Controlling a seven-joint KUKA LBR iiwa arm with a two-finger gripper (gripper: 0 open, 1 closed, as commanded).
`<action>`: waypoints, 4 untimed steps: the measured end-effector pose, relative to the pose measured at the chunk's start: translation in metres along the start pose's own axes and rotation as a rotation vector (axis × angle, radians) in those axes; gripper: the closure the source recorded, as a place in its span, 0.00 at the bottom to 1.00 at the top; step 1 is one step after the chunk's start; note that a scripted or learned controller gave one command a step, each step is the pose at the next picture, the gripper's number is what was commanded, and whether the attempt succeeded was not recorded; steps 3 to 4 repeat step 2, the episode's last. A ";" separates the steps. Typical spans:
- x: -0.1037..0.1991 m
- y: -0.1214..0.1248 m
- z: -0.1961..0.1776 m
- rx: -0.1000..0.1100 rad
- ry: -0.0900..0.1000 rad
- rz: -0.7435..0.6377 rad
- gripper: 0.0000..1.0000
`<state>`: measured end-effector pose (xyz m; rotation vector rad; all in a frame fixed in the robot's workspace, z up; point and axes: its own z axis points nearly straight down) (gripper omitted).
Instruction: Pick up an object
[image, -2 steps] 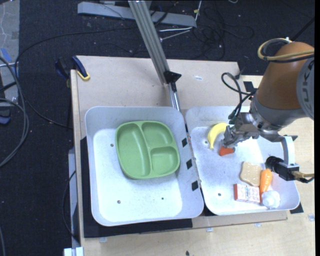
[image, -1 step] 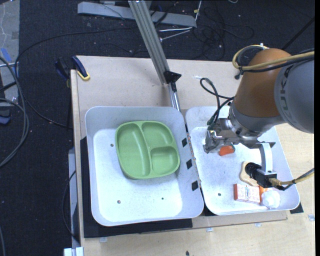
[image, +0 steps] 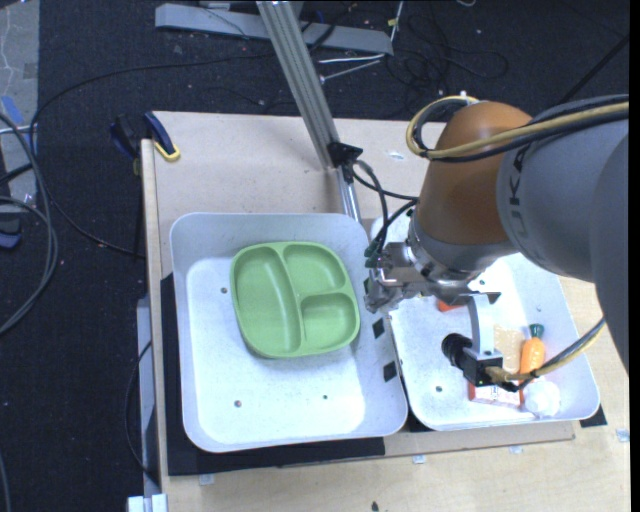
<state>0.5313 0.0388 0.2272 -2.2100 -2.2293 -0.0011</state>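
Observation:
My gripper (image: 379, 294) hangs low over the left edge of the right bin (image: 440, 405), close to the rim it shares with the left bin (image: 270, 410). Nothing shows in its grasp. A green divided plate (image: 295, 298) lies in the left bin, just left of the gripper. At the right bin's front right corner lie an orange carrot-like piece (image: 533, 353), a tan block (image: 508, 343), a white ball (image: 543, 398) and a flat red and white packet (image: 497, 396). The arm's body hides much of the right bin's far half.
A slanted metal pole (image: 305, 85) rises behind the bins, with black cables running down by it. The bench's wooden top (image: 240, 165) shows behind the bins. Two small black bits (image: 388, 369) sit along the rim between the bins.

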 end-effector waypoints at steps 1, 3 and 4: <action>0.056 -0.002 0.009 0.001 -0.001 0.001 1.00; 0.052 -0.002 0.008 0.000 -0.003 0.007 0.00; 0.052 -0.002 0.008 0.000 -0.003 0.007 0.00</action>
